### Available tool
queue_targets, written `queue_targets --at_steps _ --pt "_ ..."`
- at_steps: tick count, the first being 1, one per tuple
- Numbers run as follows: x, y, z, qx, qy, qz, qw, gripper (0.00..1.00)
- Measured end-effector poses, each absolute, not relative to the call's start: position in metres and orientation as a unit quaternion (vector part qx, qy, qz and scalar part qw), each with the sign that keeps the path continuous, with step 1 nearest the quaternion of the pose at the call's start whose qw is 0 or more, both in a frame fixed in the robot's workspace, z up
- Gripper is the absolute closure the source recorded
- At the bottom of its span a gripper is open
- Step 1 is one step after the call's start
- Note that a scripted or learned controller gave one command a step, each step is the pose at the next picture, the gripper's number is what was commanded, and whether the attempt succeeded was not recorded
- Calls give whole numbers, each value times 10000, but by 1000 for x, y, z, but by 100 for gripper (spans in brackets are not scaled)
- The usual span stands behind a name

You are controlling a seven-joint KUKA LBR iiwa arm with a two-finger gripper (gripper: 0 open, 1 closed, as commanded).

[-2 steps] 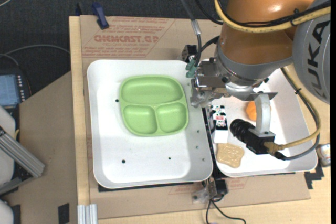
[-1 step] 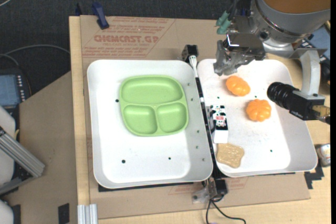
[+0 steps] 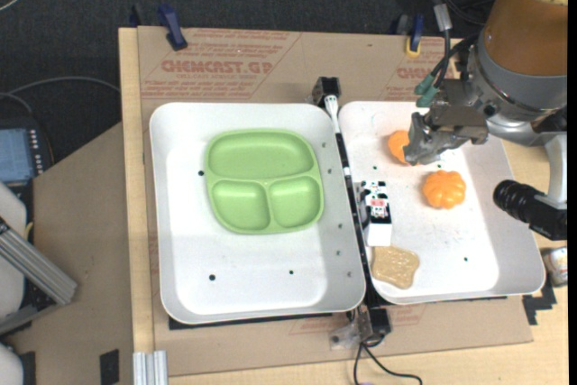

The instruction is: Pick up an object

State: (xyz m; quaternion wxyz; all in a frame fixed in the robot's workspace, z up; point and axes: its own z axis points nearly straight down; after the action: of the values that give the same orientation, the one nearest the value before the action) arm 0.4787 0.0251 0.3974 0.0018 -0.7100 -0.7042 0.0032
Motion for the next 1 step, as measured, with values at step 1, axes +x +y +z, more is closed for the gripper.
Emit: queue_targets --at_steps 1 --pt "478 -24 316 -7096 -7046 38 27 100"
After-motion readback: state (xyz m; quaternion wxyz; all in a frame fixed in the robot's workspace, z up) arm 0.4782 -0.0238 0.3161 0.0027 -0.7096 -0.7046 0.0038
